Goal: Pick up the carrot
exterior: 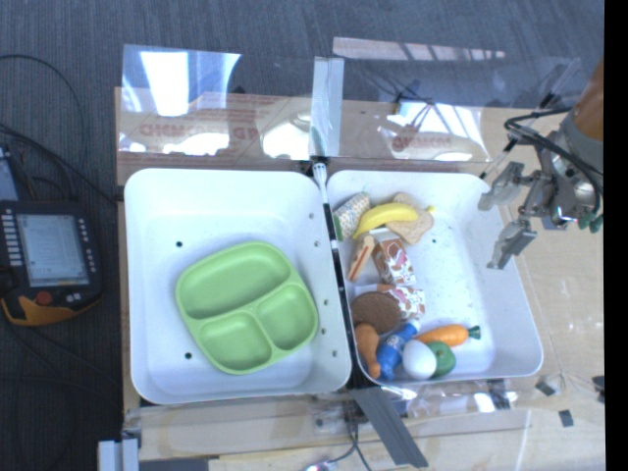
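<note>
The carrot (444,336) is orange with a small green tip and lies near the front of the right bin (510,292), beside a white egg-like ball (419,360). My gripper (490,233) hovers over the right bin's right wall, well behind and to the right of the carrot. It is open, with nothing between its fingers.
The right bin's left half holds several toy foods: a banana (385,215), a brown round cookie (377,309), a blue item (391,352), an orange piece (367,342). A green divided plate (245,307) lies in the left bin (157,214). Clear panels stand behind the bins.
</note>
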Motion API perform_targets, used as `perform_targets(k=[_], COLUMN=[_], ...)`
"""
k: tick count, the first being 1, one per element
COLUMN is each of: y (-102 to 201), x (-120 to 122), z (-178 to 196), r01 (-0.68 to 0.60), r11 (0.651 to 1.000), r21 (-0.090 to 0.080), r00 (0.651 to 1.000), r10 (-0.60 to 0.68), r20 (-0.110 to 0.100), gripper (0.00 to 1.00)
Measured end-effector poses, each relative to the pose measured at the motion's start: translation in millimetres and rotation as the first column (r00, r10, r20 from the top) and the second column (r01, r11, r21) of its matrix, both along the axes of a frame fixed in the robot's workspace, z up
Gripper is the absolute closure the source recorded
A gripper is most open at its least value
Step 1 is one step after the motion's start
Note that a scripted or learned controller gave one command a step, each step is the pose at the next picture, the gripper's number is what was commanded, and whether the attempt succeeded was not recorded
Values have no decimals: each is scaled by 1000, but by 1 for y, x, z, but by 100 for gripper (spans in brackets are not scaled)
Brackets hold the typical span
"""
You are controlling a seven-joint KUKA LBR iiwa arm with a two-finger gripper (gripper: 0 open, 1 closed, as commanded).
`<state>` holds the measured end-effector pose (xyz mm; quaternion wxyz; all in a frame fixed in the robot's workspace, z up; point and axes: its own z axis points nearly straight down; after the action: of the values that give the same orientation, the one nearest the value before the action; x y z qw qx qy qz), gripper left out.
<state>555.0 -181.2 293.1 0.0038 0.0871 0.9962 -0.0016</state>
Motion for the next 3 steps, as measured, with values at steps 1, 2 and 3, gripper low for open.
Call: perform_targets(k=[1, 2, 3], y=[32, 36, 32], x=[-54, -48, -53], z=[-150, -179, -200], r01=[-329, -302, -325], r11=[944, 953, 946], r21=[5, -1, -11], r00=[944, 953, 946], r10=[329, 302, 325], r20=[-9, 0, 14], gripper=[0, 0, 0])
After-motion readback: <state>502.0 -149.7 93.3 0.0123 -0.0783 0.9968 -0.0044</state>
